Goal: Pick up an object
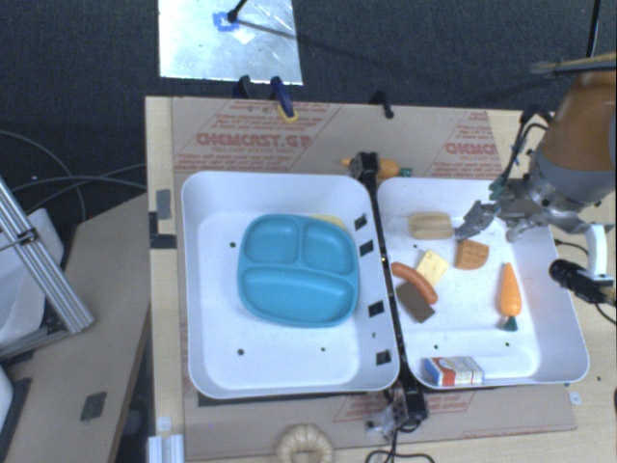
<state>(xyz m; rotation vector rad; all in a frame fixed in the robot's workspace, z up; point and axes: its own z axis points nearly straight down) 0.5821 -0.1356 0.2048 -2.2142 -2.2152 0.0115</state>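
- Your gripper (487,222) sits over the right bin (559,355), at about 1 o'clock from that bin's centre.
- Fingers look spread apart, nothing between them. One tip points toward the bread roll (430,226), the other sits nearer the arm.
- Bread roll is just beside the gripper at its 9 o'clock; can't tell if they touch.
- Toast-coloured slice (471,255) lies just at the gripper's 6 o'clock.
- Carrot (509,291) is at 5 o'clock from the gripper, upright along the bin's right side.
- Cheese wedge (431,266), sausage (414,283) and a brown block (416,305) cluster at 7 o'clock, near the divider.
- Small carton (453,371) rests at the bin's 6 o'clock edge.
- Left bin (212,355) holds a blue divided plate (297,268).
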